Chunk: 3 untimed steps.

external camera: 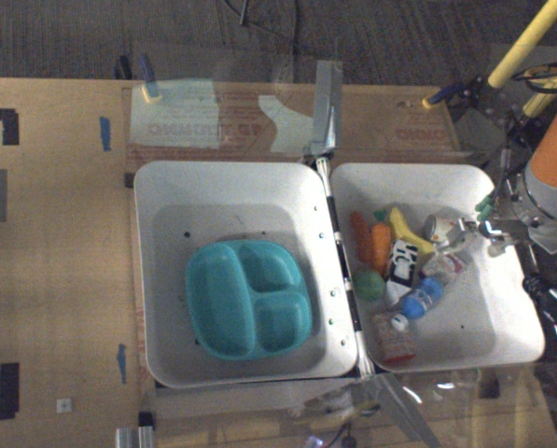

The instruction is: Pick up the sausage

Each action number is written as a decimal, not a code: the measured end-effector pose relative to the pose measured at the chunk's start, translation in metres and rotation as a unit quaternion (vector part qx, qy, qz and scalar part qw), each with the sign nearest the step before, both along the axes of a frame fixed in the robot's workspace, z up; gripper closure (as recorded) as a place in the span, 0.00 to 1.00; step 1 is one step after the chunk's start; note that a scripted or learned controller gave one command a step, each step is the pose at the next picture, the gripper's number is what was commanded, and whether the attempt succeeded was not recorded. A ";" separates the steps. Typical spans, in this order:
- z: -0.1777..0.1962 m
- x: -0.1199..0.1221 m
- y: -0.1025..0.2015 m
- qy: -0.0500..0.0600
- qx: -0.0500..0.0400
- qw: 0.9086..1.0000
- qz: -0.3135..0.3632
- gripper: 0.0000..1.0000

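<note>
Right bin as landmark: sausage lies near its left wall, upper part, touching the orange carrot on its right, with the banana just past that toward the bin middle. Gripper sits over the bin's upper right area, beside a clear bottle, well apart from the sausage; can't tell how its jaws stand. Blue-capped bottle lies mid-bin; teal divided plate is in the left bin next door.
</note>
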<state>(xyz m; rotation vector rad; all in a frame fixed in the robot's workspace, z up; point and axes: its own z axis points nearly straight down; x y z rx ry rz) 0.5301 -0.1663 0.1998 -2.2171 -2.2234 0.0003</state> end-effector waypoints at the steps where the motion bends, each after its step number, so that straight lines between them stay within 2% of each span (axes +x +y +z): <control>1: 0.048 -0.034 0.005 -0.001 -0.001 0.997 -0.073 0.00; 2: -0.040 -0.036 -0.013 0.001 0.000 0.992 -0.127 0.00; 3: -0.113 0.025 -0.010 -0.003 -0.001 0.968 -0.253 0.00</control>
